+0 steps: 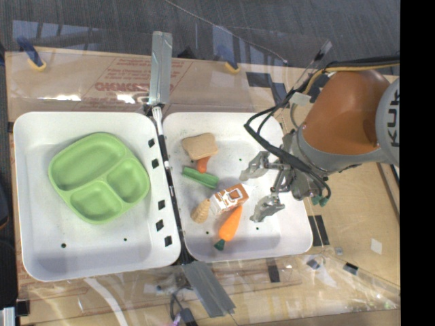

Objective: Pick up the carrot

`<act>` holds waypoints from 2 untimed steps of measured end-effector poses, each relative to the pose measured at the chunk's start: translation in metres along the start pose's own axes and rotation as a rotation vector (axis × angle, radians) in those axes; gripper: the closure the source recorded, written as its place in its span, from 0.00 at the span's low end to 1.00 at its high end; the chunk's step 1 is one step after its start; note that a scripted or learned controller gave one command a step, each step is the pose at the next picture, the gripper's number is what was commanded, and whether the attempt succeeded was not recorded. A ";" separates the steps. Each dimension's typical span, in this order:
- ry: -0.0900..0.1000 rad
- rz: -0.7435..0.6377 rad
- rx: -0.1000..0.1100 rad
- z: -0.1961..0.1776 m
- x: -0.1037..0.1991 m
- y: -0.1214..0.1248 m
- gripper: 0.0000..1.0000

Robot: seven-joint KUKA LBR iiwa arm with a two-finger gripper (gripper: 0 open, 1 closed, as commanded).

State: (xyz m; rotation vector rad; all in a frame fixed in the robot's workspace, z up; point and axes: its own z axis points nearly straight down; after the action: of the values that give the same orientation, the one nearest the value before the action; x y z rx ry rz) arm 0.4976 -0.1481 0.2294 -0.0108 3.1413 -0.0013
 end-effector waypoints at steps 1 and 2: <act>-0.028 -0.576 0.012 0.118 -0.025 -0.002 0.00; -0.040 -1.048 0.025 0.119 -0.027 -0.039 0.00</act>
State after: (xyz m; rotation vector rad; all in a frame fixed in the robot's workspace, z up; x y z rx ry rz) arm 0.5245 -0.1874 0.1107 -1.5629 2.6815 -0.0387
